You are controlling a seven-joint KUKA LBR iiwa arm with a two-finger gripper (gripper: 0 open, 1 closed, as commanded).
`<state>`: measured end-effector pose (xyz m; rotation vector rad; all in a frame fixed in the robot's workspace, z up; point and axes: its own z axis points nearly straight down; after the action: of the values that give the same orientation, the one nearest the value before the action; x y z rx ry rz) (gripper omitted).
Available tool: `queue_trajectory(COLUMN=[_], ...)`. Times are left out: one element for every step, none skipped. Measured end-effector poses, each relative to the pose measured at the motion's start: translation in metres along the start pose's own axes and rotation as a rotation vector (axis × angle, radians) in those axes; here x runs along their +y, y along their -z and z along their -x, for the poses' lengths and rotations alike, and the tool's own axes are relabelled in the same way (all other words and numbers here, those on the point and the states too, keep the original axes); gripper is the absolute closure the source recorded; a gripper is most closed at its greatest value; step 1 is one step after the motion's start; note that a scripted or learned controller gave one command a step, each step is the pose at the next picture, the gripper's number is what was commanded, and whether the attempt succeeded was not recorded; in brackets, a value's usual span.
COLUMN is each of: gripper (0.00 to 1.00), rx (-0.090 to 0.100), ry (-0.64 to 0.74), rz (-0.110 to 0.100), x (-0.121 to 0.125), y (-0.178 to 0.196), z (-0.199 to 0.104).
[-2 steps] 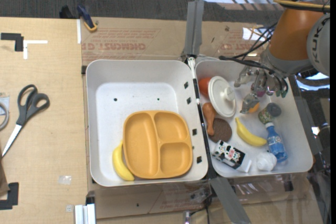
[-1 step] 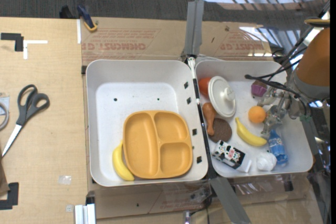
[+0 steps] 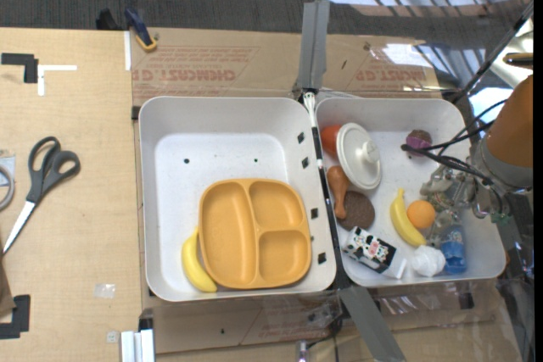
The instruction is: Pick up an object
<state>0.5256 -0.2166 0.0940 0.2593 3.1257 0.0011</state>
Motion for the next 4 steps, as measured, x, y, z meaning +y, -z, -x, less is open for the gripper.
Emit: queue_trajectory(gripper=[0.00, 0.00, 0.00, 0.00], rx=[0.002, 0.002, -0.001, 0.001], ry=[-0.188, -0.154, -0.176, -0.282], rz=[-0.001, -0.002, -0.002, -0.007], x=[0.055, 0.114, 0.102, 0.131], y=[-0.001, -0.001, 0.000, -0.002], z=[-0.028, 0.024, 0.105, 0.092])
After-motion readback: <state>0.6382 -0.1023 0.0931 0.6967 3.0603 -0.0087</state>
